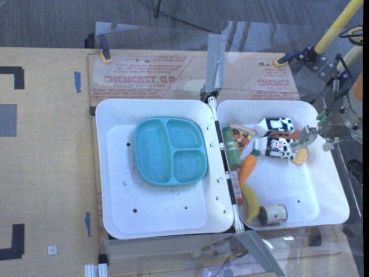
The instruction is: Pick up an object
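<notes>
A divided plate (171, 151) is set in the left bin (115, 212). In the right bin (323, 206), a carrot (248, 168), banana (250, 198) and can (273, 214) are grouped along the left wall (near the front).

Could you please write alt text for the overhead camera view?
The gripper reaches into the right bin above toy food: a carrot, a banana and a can. The left bin holds a teal divided plate.

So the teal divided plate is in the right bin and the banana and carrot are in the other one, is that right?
Not quite. The camera view shows the teal divided plate in the left bin. The banana and carrot do lie in the other bin.
</notes>
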`<act>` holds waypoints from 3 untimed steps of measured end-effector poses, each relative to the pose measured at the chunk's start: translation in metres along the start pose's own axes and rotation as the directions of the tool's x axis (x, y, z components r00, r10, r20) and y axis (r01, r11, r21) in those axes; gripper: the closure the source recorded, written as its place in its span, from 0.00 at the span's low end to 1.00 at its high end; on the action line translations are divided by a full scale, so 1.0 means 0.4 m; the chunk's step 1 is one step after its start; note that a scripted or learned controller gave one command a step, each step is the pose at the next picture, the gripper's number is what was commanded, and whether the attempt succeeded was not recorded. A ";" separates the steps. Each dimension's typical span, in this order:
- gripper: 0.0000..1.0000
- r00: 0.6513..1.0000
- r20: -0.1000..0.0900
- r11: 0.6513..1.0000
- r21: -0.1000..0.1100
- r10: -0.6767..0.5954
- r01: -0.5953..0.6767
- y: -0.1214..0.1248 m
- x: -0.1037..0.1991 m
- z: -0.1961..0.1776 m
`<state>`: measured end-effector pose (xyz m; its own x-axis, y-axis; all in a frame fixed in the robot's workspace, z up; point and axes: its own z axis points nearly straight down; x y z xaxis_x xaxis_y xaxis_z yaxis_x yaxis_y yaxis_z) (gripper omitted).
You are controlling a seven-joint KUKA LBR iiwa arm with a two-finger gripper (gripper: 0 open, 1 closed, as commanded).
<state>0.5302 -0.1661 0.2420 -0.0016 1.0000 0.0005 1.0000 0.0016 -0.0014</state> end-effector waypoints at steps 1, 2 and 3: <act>0.00 0.984 0.000 0.984 -0.001 -0.177 0.177 0.008 0.021 0.257; 0.00 0.924 0.002 0.924 -0.004 -0.383 0.383 0.190 -0.055 0.384; 0.00 0.999 0.002 0.999 0.017 0.052 -0.052 0.250 -0.004 0.387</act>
<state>0.6298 -0.1676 0.0872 0.0499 0.9988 -0.0016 0.9986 -0.0499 -0.0189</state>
